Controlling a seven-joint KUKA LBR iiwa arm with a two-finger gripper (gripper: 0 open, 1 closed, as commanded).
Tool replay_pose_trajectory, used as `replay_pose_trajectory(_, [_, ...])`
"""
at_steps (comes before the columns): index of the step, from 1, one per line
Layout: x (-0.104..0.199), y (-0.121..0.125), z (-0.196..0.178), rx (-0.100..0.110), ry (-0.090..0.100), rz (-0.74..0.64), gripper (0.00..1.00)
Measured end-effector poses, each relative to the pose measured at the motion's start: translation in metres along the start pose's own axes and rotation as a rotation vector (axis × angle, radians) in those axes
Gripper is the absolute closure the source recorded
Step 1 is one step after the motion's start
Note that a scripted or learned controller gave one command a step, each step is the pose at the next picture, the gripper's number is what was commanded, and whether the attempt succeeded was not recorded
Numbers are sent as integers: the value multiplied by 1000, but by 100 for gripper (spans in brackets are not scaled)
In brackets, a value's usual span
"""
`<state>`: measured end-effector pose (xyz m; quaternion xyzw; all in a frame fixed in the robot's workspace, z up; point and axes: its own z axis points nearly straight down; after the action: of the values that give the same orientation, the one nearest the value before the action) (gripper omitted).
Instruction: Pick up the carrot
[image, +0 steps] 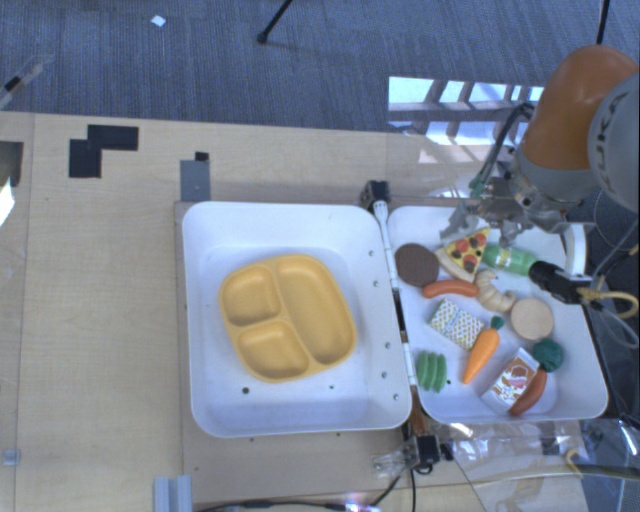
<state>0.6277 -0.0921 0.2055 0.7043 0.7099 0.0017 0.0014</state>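
We see the carrot (481, 352) lying ungrasped, well below our jaws; whether they are apart, we cannot tell. Everything remains.

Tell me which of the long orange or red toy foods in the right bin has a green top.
The orange toy carrot, mid-bin with green leaves on top; the two sausages lack any.

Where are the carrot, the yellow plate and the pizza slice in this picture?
carrot (481, 354), camera view, middle of its orange body.
yellow plate (313, 320), camera view, floor of its large right compartment.
pizza slice (464, 254), camera view, centre of its topping.
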Motion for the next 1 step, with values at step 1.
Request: replay_pose_trajectory(1, [-37, -47, 107, -10, -4, -114, 0])
